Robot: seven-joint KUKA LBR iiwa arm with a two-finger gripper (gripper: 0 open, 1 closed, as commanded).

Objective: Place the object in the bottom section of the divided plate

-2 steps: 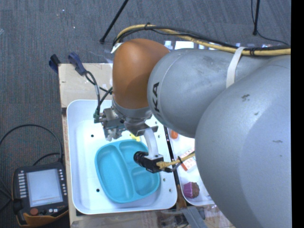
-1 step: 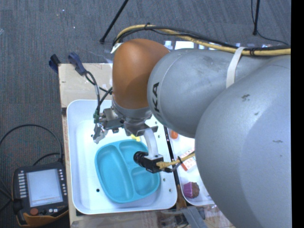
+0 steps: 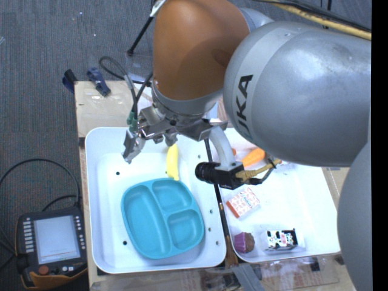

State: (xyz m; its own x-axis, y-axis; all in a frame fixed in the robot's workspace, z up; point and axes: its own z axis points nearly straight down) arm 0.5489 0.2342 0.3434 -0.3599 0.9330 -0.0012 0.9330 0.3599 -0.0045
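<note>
Your gripper point(image 3: 140, 143) hangs above the plate point(image 3: 162, 218) beside the banana point(image 3: 173, 162); I cannot tell its grip.

The floor point(image 3: 42, 35) is covered in dark grey carpet with a fine ribbed texture. A pale wooden bench point(image 3: 100, 105) is set on it, its bare top scuffed and glossy in places. Black cables point(image 3: 27, 168) are looped across the carpet at the left. A handheld control pendant point(image 3: 53, 242) with a lit screen is laid at the lower left. Small blue objects, possibly clamps point(image 3: 97, 80), are seen at the bench's far edge.
</note>
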